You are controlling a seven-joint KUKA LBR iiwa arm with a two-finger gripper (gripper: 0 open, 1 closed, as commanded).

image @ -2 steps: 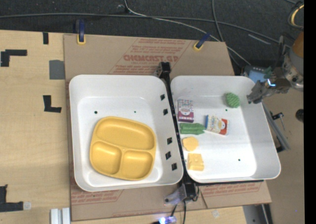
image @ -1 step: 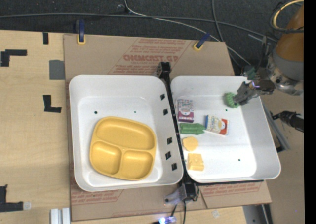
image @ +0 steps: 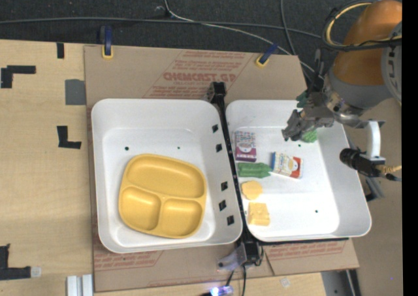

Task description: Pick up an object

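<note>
My gripper point(image: 299, 130) hangs over the back of the right bin point(image: 339, 177), near its far right side. A small green thing point(image: 311, 135) peeks out right under the gripper's tip, mostly hidden by it. In the bin's left half lie a purple and white carton point(image: 245, 145), a green packet point(image: 253, 170), a red and white carton point(image: 287, 165), a round yellow piece point(image: 251, 189) and a yellow cheese block point(image: 259, 213).
The left bin point(image: 111, 125) holds a yellow divided plate point(image: 162, 195). A black divider point(image: 225, 157) runs between the two bins. Bare floor of the right bin lies toward its front right corner.
</note>
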